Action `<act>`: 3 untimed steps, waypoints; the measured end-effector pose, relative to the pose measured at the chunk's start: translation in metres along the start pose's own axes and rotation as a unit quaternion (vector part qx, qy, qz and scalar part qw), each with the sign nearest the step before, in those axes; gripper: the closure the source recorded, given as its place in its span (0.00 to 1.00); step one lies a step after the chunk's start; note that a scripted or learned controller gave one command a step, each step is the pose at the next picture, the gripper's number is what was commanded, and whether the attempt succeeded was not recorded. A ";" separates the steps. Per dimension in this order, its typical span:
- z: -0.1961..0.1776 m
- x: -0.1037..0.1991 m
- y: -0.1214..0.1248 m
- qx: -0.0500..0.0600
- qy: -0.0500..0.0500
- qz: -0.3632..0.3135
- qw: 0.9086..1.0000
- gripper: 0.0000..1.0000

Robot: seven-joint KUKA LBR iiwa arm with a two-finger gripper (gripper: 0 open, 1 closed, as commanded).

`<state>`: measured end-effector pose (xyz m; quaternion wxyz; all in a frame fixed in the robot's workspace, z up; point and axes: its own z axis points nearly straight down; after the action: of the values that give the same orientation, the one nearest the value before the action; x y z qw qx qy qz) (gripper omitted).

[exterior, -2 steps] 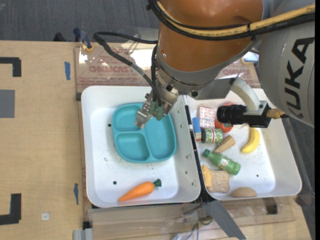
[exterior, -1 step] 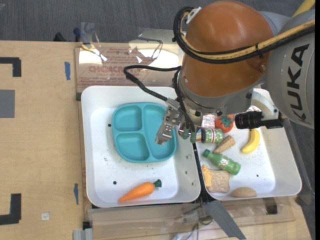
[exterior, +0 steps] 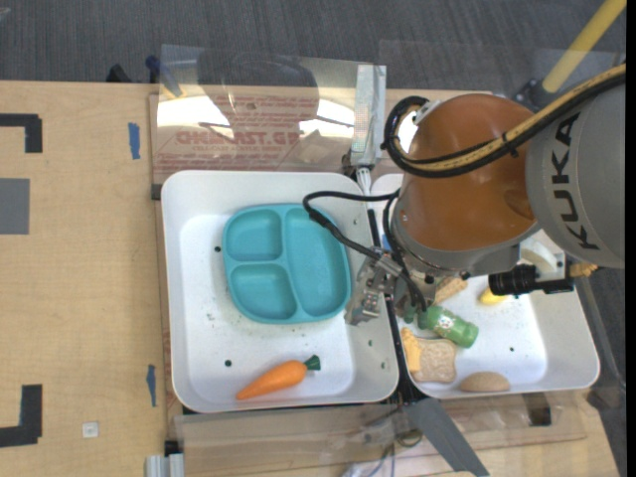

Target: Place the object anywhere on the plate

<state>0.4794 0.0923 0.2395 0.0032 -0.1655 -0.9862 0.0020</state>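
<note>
A teal divided plate [exterior: 286, 263] lies in the left white bin [exterior: 189, 266]. An orange toy carrot [exterior: 273, 379] with a green top lies in the same bin, near the front wall and apart from the plate. My gripper [exterior: 384, 301] hangs below the orange wrist band, over the divider between the two bins and just right of the plate's right edge. Its fingers [exterior: 363, 303] stand open with nothing visible between them. A green toy [exterior: 449, 326] lies just right of the gripper in the right bin.
The right bin [exterior: 571, 351] holds a speckled tan slice [exterior: 434, 359], a beige oval [exterior: 485, 382] and yellow pieces [exterior: 494, 296]. The arm's bulk covers the bin's back half. A clear plastic sheet [exterior: 268, 117] lies behind the bins.
</note>
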 end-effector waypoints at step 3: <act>0.030 -0.118 0.040 -0.004 -0.006 -0.248 0.969 1.00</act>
<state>0.6041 0.0910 0.2082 -0.0034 0.0843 -0.9964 -0.0018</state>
